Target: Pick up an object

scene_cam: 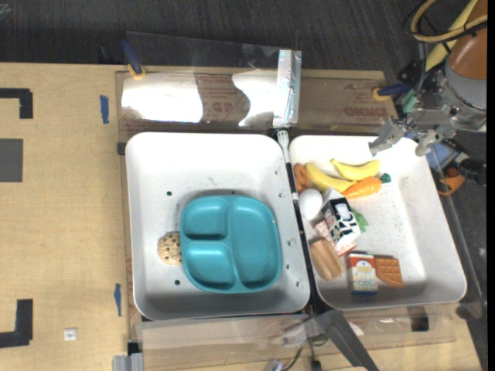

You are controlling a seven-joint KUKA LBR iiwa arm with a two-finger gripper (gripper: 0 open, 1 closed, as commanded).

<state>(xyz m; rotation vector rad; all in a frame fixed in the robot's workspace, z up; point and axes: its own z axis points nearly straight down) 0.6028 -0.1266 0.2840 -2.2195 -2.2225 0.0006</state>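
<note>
You've got the claw (402, 139) up over the far right corner of the right bin (433, 230), its two fingers splayed wide with nothing between them. The arm (468, 68) comes in from the right, and yellow cables loop above it.

Below the claw, the pickable things crowd the left half of that bin. A banana (340, 172) lies nearest the claw, with an orange carrot (363, 187) just beside it, touching or nearly so. Toward you from there sits a white egg (310, 204) against the left wall, then a black-and-white carton (342, 224) tilted across the pile, a hot-dog-like piece (325, 260) just beside it, and a small box (362, 273) next to a waffle-like brown piece (389, 270) near the front wall. These sit packed close, so neighbours press in on almost every piece; the banana and carrot are the most open from the claw's side.

In the left bin (155, 168) you see a teal divided plate (230, 242) with a cookie (168, 248) touching its left edge.

A shiny clear panel (209, 99) stands behind the bins on the table (54, 207), glaring. The carton's print is too blurred to read, and the item under it is partly hidden.
</note>
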